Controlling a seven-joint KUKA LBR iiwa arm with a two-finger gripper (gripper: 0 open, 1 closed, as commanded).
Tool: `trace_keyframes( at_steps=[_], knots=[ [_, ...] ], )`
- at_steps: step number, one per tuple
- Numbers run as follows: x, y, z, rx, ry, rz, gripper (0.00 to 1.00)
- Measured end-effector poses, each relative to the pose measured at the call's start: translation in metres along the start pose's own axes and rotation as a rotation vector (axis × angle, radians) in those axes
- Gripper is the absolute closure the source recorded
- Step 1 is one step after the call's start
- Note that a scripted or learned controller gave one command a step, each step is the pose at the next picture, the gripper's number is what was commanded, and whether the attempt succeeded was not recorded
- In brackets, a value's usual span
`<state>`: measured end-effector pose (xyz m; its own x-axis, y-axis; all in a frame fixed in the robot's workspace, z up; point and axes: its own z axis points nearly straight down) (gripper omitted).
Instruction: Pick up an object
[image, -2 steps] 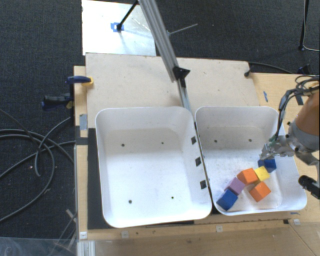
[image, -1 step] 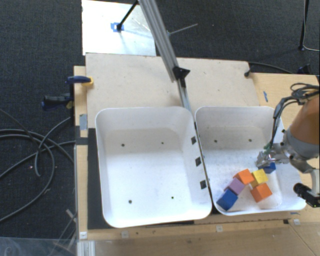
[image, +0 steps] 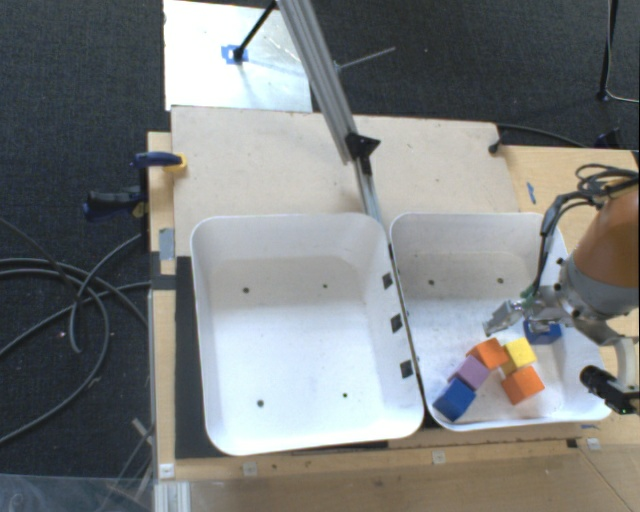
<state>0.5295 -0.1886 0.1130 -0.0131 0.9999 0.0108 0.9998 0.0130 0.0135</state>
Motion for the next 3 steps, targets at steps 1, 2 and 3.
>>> trace_keyframes(
  at_steps=[1,2,3],
  knots=[
    [0.011,-0.023,0.006,-0.017,-0.015,0.002,0.00],
    [0.030,-0.042,0.020,0.003,-0.013,0.008,0.00],
    [0.028,-0.040,0.009,-0.002,-0.018,0.009,1.00]
  ],
)
